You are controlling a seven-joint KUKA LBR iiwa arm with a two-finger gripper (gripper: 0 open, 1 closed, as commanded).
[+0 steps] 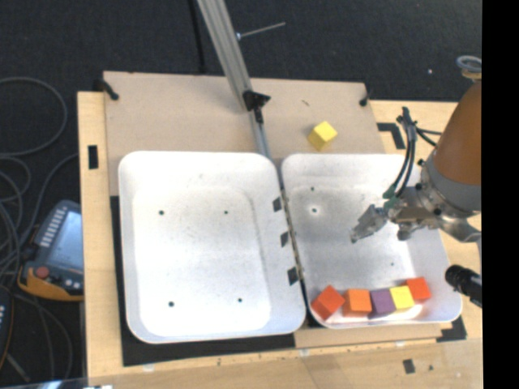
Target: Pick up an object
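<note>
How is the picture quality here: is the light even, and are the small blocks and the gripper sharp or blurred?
Camera view: light is fairly even and soft, without strong glare on the white bins; the right bin looks greyish and speckled. The blocks along its near edge are slightly soft but their colours read clearly. The gripper is blurred, its fingertips hard to make out. The yellow cube on the board casts little shadow.

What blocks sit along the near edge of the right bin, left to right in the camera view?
Red-orange block → orange block → purple block → yellow block → red-orange block, all in a row along the right bin's near wall.
</note>
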